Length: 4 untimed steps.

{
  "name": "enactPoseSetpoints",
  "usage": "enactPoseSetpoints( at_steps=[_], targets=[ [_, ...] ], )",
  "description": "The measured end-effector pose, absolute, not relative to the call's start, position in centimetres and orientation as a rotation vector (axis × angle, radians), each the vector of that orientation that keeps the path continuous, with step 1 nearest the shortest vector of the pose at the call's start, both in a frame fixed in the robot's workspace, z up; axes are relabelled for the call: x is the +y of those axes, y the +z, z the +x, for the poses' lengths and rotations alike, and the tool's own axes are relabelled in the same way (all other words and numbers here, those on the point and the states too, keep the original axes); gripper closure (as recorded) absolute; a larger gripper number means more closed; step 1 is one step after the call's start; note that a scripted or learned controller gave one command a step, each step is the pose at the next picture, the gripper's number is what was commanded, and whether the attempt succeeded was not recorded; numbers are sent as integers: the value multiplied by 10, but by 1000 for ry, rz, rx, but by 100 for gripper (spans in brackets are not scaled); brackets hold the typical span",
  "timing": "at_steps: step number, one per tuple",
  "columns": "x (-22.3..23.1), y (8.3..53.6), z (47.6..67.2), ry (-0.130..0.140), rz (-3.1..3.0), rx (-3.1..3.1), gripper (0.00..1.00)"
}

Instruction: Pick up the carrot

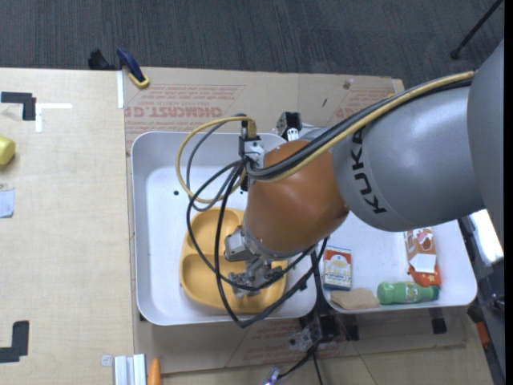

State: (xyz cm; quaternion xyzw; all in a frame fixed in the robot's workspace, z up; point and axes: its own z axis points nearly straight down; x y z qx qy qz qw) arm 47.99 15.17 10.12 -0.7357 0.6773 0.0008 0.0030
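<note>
Down low, end effector [255,277] over yellow plate [200,271], left bin [152,215].

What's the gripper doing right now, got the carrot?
Gripper: down over the yellow bowl in the left bin; grip state cannot be told.

My gripper [255,277] hangs over a bowl [200,255] at the left bin's [152,215] front edge; a bottle [407,293] lies along the right bin's [457,299] front edge.
</note>
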Motion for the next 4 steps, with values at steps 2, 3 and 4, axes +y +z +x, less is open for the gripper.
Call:
enactPoseSetpoints(
  at_steps=[2, 3, 4],
  targets=[
    [178, 147, 478, 3, -1748, 2607, 100],
    [162, 131, 479, 1, -1054, 2959, 100],
    [159, 92, 497, 0, -471, 3106, 100]
  ],
)
